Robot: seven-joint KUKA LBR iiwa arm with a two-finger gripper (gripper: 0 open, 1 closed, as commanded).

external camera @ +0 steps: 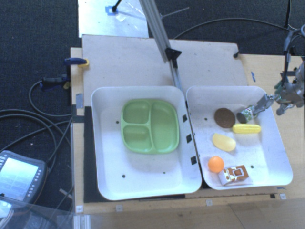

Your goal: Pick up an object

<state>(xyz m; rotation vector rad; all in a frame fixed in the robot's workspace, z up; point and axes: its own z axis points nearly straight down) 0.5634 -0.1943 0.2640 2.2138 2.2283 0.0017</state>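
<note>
Hand [286,101] is hanging out at the far right edge of the right bin [281,149], and honestly I can't tell how its grip is set from this angle, too blurry and cut off by the frame. Closest thing to it is a small silvery-green wrapped item [252,110] lying tilted near the bin's upper right wall. Just below that sits a yellow banana-shaped piece [246,128], touching or nearly touching a flat brown disc [224,117] on its left. Further down there's a pale yellow oval [223,141], then an orange ball [216,164], and right beside it a brown-and-white packet [234,174] near the front wall. Left bin [102,175] just has a green divided plate [150,126] in the middle, with lots of bare white floor around it. Both bins sit on the desk [128,61], touching along their shared middle edge.
</note>
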